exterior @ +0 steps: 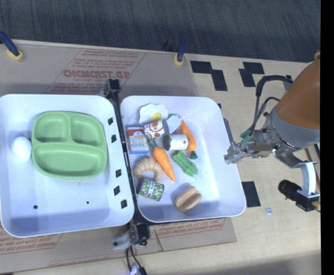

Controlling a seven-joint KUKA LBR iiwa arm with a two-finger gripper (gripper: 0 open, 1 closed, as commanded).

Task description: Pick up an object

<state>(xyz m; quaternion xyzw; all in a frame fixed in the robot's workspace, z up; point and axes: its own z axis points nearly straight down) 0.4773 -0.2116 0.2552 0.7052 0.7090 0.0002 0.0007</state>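
Observation:
The right bin (211, 153) holds several toy foods. Among them are an orange carrot (164, 162), a croissant (146, 166), a green can (150, 189), a bread roll (187, 198), a green vegetable (185, 162), a second carrot (188, 135), a small box (137, 140) and a fried egg (153, 112). My gripper (233, 155) hangs just outside that bin's right rim, over the bench, level with the green vegetable. It touches none of the objects. The grey arm with its orange band (304, 105) comes in from the right.
The left bin (58, 208) carries a green divided plate (69, 144) and a white egg (21, 148) at its left side. Black clips (114, 87) join the bins along the middle. Cardboard (98, 67) lies beneath, and black squares (251, 193) mark the bench.

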